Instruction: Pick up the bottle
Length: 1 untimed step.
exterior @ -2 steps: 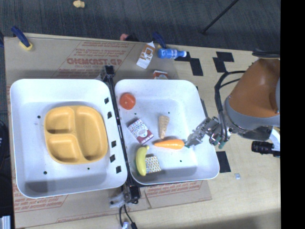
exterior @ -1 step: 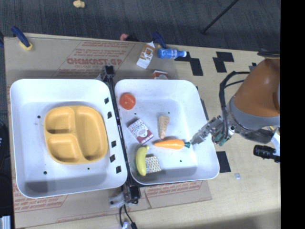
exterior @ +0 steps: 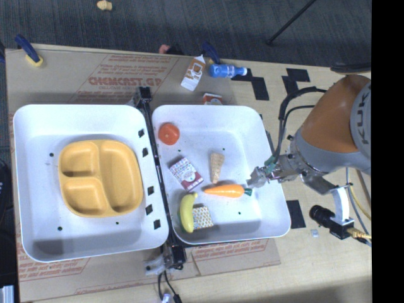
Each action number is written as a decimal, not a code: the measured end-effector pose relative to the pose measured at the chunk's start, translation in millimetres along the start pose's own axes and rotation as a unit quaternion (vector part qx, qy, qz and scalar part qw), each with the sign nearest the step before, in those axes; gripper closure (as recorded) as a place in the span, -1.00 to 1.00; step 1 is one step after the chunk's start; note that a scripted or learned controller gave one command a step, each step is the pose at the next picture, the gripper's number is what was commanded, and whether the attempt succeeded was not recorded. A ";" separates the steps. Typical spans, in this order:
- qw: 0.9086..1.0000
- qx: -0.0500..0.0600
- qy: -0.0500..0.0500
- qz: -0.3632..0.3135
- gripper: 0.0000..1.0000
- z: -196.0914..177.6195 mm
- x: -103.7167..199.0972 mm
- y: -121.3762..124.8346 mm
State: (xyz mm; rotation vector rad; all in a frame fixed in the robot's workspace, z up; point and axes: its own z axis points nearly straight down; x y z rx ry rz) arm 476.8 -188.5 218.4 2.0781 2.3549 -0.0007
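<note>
A small blue bottle (exterior: 225, 71) with a white cap lies on its side on the cardboard behind the right bin (exterior: 252, 122), outside it. My gripper (exterior: 257, 178) hangs low over that bin's right side, just beside the green end of an orange carrot (exterior: 224, 191). The grey arm with its orange band (exterior: 334, 122) reaches in from the right. The bottle is far from the gripper, up toward the back edge of the bench.
In the right bin lie a red-orange ball (exterior: 168, 133), a small red carton (exterior: 185, 173), a cone (exterior: 216, 166), a banana (exterior: 187, 213) and a checked cracker (exterior: 202, 218). The left bin (exterior: 31, 131) holds a yellow divided plate (exterior: 101, 177). A carton (exterior: 193, 73) lies beside the bottle.
</note>
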 end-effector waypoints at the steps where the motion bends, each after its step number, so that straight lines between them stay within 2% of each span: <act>1: 0.999 0.000 0.000 0.038 1.00 11.1 -22.3 -3.1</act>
